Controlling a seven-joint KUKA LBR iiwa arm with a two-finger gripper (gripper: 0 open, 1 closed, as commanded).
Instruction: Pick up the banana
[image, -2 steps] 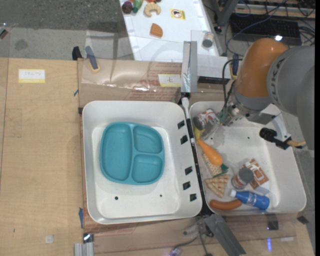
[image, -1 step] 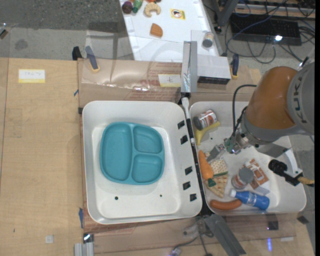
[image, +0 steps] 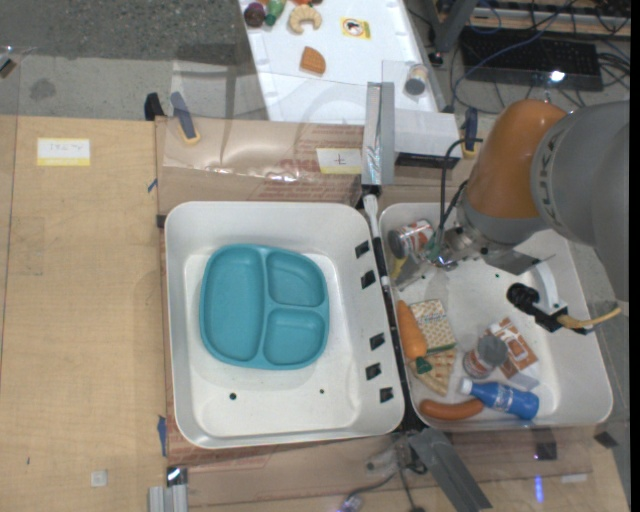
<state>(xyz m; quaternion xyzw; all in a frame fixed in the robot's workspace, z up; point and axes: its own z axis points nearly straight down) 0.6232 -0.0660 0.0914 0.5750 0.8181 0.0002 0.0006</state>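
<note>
The gripper (image: 440, 255) hangs over the upper left of the right bin (image: 592, 400); we cannot tell whether it is open or closed. The banana (image: 397, 268) appears to be the yellow sliver against that bin's left wall, just left of the gripper, below a can (image: 411, 240). Its long axis is unclear. The wall restricts approach.

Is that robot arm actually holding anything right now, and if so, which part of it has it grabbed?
It cannot be told. The end effector sits low in the right bin near a can, but the arm's wrist hides whether anything is gripped.
</note>
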